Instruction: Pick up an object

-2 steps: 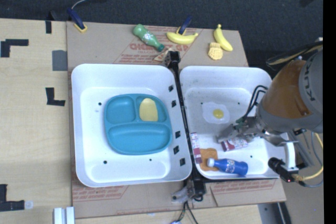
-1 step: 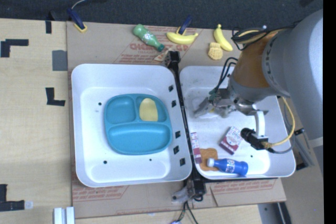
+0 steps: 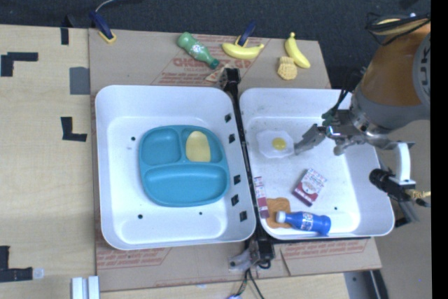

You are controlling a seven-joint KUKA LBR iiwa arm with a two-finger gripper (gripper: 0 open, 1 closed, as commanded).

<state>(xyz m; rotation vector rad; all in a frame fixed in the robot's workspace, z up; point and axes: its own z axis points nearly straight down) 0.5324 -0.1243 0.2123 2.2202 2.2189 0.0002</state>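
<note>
The arm is reaching in from the right, its gripper [image 3: 302,145] hanging over the right bin [image 3: 364,224] just beside a fried egg toy [image 3: 274,144]; whether its jaws are released or clenched cannot be told from this slant, and nothing is showing between them. Lower in the same bin a small red and white carton [image 3: 309,186] is lying tilted, and a blue bottle [image 3: 305,221] is lying on its side near the front wall. In the left bin [image 3: 112,115] a blue divided plate [image 3: 183,167] is sitting with a yellow piece [image 3: 198,147] in one compartment. Behind the bins two bananas [image 3: 242,50] and a green bottle [image 3: 197,50] are resting on cardboard
</note>
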